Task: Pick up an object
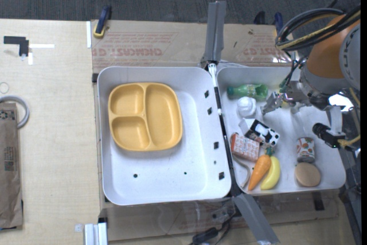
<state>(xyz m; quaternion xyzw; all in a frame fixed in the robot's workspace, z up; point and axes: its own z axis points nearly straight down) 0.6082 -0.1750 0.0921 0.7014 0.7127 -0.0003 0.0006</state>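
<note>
My gripper (284,107) hangs over the back part of the right bin (338,178), open, with nothing between its fingers. Just left of it lie a green bottle (248,90) and a small white object (246,105). Nearer the front sit a black-and-white item (265,133), a red and pink packet (246,147), a carrot (260,171) and a banana (272,174). A small can (305,149) and a round tan disc (308,175) rest at the bin's front right.
The left bin (166,181) holds a yellow divided plate (145,117). The grey arm with its orange band (330,57) and black cables (309,23) crosses the right bin's far right side. A metal divider (215,37) stands between the bins.
</note>
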